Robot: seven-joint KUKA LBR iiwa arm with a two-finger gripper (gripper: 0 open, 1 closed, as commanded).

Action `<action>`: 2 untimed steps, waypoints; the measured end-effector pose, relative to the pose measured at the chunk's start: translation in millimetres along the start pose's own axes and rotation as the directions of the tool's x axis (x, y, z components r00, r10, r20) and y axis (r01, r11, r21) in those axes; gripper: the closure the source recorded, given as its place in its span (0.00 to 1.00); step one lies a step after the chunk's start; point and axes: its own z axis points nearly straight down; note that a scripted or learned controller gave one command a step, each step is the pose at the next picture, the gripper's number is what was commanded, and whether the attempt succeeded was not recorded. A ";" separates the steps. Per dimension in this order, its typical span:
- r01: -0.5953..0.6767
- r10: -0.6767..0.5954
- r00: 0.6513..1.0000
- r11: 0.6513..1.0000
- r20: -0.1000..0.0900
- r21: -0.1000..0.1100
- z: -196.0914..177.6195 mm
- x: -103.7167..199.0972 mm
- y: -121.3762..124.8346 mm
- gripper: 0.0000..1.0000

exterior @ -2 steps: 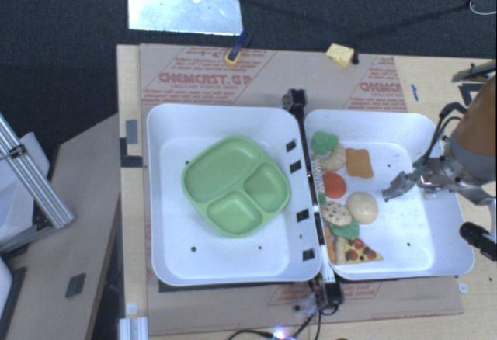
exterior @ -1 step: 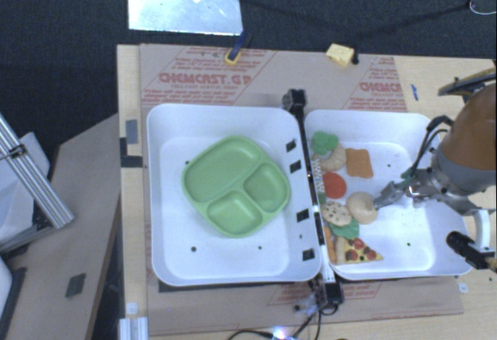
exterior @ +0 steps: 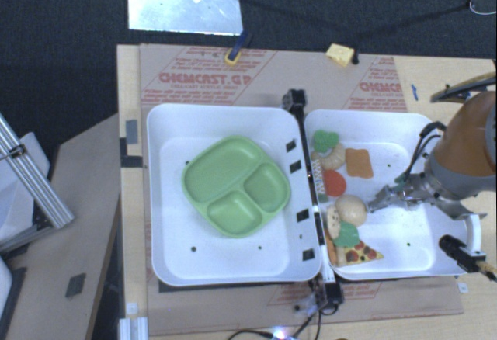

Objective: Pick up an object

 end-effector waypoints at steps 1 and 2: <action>0.001 -0.001 1.000 1.000 -0.001 -0.001 -10.3 0.4 0.1 1.00; 0.003 -0.003 1.000 1.000 0.001 -0.004 -73.7 -3.6 4.9 1.00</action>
